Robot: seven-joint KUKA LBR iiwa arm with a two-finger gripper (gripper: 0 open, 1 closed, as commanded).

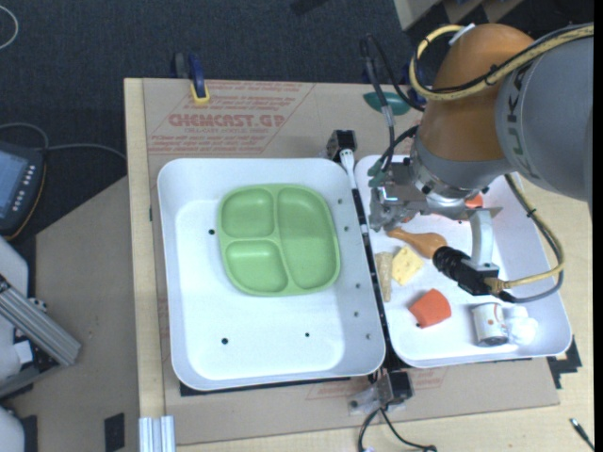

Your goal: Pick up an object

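Camera view, looking down on the tabletop [141,252]: two white bins sit side by side. The left bin [188,328] carries a green divided plate [279,238], lying flat near its upper middle. The right bin [537,252] holds the loose objects: a tan, drumstick-shaped piece [421,241], a pale yellow wedge [405,267], an orange-red block [431,307] and a small white cylinder [490,323], spread from the bin's middle toward the lower right of the frame. The gripper [391,203] hangs low over the right bin's upper left, close beside the tan piece. Whether the jaws are open or closed cannot be determined; the wrist hides them. Assessment: no object is seen lifted. The pick is judged not yet accomplished; grasp and lift remain.
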